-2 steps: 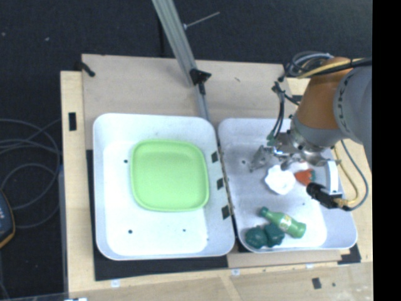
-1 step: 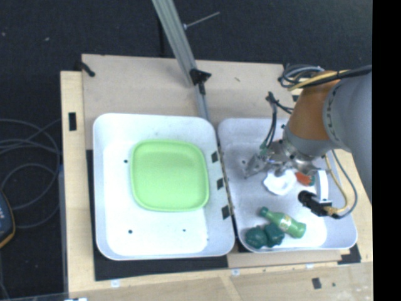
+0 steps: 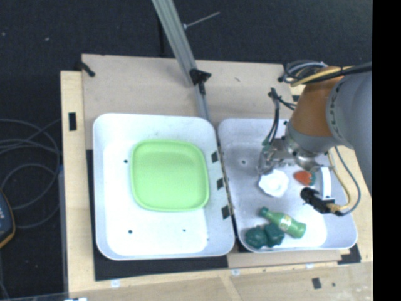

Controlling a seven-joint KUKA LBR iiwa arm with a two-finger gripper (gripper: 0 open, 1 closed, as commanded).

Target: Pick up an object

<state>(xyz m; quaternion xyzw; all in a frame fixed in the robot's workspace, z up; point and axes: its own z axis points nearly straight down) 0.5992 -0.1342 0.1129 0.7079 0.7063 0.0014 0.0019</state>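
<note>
Approach step – gripper (image 3: pixel 270 162) low in right bin (image 3: pixel 241 137), mid-bin, just above white object (image 3: pixel 274 184); jaw state unreadable. Green bottle (image 3: pixel 285 222) near front edge. Next: settle on white object, close, lift.

Grey arm (image 3: pixel 354 108), orange band, seemingly black cables.

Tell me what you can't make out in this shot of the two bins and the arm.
- Gripper: too small and blurred to make out clearly.
- Orange object: partly hidden by the arm; identity unclear.
- White object: blurred, shape indistinct, contact with gripper unclear.
- Dark green object: too blurred to identify.
</note>
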